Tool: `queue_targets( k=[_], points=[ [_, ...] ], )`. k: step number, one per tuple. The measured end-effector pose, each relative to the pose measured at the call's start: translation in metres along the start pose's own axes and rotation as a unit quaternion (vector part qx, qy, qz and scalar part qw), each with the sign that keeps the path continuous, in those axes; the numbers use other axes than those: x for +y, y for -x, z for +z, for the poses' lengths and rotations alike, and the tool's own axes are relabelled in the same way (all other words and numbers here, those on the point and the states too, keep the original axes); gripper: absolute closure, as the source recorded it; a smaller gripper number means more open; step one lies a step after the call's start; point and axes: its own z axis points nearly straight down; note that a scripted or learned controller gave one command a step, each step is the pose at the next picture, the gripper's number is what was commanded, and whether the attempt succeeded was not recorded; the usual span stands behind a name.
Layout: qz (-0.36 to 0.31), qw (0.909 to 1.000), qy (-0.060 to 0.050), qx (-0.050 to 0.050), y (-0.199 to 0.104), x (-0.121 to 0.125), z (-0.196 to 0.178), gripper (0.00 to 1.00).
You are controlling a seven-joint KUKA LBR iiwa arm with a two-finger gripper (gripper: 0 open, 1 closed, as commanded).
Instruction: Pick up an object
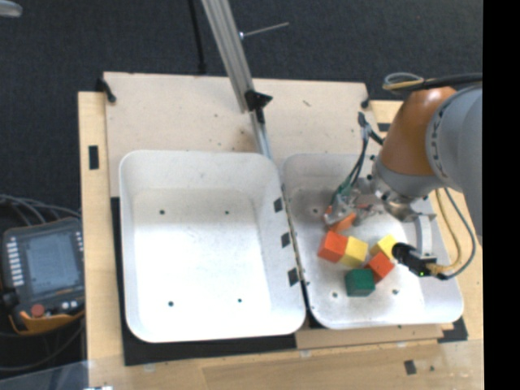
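My gripper (341,210) is low in the right bin (439,303), near its back left part, below the arm's orange band (410,136). A small orange piece (344,220) lies right at the gripper's tip; whether it is held is unclear. Just in front of the tip sits an orange cube (331,246), touching a yellow block (355,252). Further right lie a second orange block (380,265) and a small yellow block (387,243). A green block (360,282) rests nearest the front.
The left bin (134,218) stands beside the right one, their walls meeting at the middle. A slanted metal rail (231,47) rises behind the bins. A black cable with a connector (414,260) hangs by the blocks. A teach pendant (45,266) sits far left.
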Motion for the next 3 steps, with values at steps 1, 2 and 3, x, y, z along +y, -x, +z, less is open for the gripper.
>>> queue_targets(
  k=[1, 2, 3],
  points=[
    [-0.003, 1.0000, 0.002, -0.001, 0.005, -0.007, -0.059, 1.00],
    [-0.006, 1.0000, 0.001, 0.000, 0.007, -0.006, -0.086, 1.00],
    [-0.009, 1.0000, -0.001, 0.001, -0.054, -0.012, -0.086, 1.00]
  ],
)
